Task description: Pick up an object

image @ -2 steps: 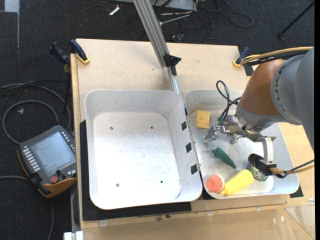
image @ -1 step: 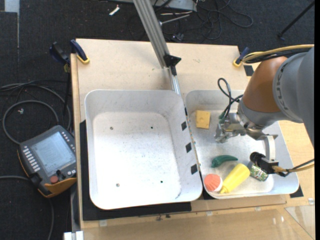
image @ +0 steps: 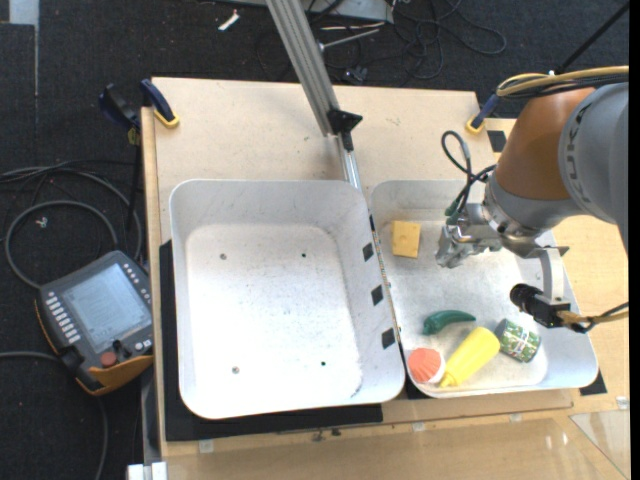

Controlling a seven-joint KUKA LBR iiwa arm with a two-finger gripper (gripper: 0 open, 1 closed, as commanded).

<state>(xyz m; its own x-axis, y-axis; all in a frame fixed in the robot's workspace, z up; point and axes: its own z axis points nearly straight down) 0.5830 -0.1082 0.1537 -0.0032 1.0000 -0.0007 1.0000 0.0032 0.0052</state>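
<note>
My gripper hangs over the right bin, in its upper middle, with nothing seen between its fingers. A yellow sponge-like block lies just left of it. Nearer the front of that bin lie a green curved piece, a yellow bottle-shaped object, a red-orange round thing and a small green-and-white can.
The left bin sits beside the right one, sharing a raised middle wall. A slanted metal pole reaches down to the bins' back edge. A teach pendant lies on the floor at the left.
</note>
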